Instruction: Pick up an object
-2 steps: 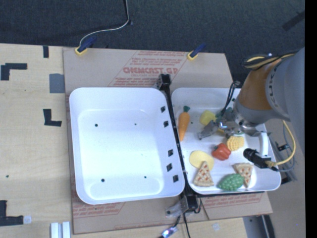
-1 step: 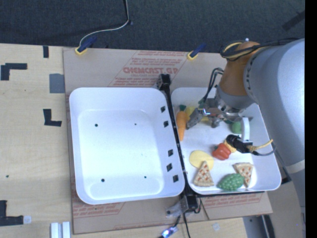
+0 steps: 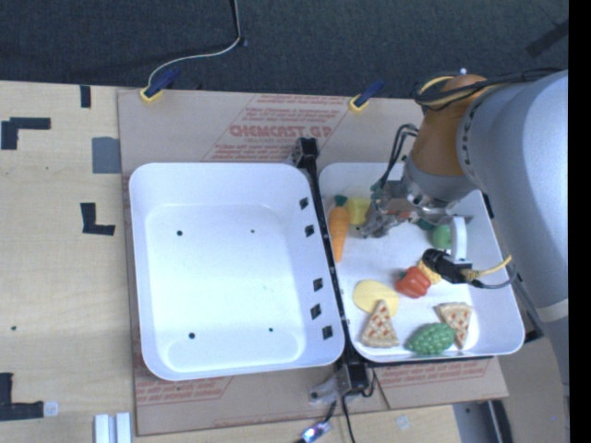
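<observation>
We are reaching the grey arm in from the right and hanging the two-finger gripper (image 3: 380,218) low over the far left corner of the right-hand shallow white plastic bin (image 3: 494,275). We cannot tell how the gripper is set, because the wrist and its cables are covering the tip.

The things we could pick are all lying in this bin. A long orange toy carrot (image 3: 338,231) is lying against the left wall, a small yellow toy piece (image 3: 357,210) is sitting just beside it on the right, and both are close under the gripper. A green round piece (image 3: 440,234) is lying to the right of the gripper. Nearer, a pale yellow lemon-shaped toy (image 3: 374,294), a red toy pepper (image 3: 415,281), two tan waffle-patterned wedges (image 3: 379,326) (image 3: 454,320) and a bumpy green toy bunch (image 3: 430,339) are lying in a loose cluster.

We are judging the main risk to be the crowding at that corner: the carrot is hugging the wall, so a descent there could land on the bin's edge or push the carrot aside instead of closing around it. The yellow piece is so close that we could catch two things at once, or pinch neither cleanly. The left-hand white bin (image 3: 152,247) is lying well apart.
</observation>
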Controlling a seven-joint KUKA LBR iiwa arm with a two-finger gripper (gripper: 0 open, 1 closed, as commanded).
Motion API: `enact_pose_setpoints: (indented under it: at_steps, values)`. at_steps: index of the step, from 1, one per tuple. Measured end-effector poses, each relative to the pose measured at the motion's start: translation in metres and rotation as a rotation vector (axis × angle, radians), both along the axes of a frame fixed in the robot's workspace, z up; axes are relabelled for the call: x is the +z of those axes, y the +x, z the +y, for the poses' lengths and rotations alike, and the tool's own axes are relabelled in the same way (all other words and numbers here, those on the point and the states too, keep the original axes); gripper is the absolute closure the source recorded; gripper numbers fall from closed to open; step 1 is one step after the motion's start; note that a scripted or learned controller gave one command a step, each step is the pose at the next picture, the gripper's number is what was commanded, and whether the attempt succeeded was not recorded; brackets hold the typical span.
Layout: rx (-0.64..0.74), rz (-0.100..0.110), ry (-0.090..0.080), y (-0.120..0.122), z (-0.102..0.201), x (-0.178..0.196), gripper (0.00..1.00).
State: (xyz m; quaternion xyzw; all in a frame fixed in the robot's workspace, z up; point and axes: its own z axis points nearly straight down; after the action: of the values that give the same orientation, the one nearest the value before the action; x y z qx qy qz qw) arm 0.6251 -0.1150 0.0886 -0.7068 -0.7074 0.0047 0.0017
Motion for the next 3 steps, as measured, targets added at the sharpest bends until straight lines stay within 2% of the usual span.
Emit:
enact_pose_setpoints:
  at_steps: [1,2,3]
  values:
    - [0.0,0.001,0.0,0.0,0.0,0.0,0.0]
    - [0.007,0.044,0.01,0.035,-0.021,-0.011,0.0]
    - [-0.001,-0.021,-0.003,0.046,-0.071,0.166,0.0]
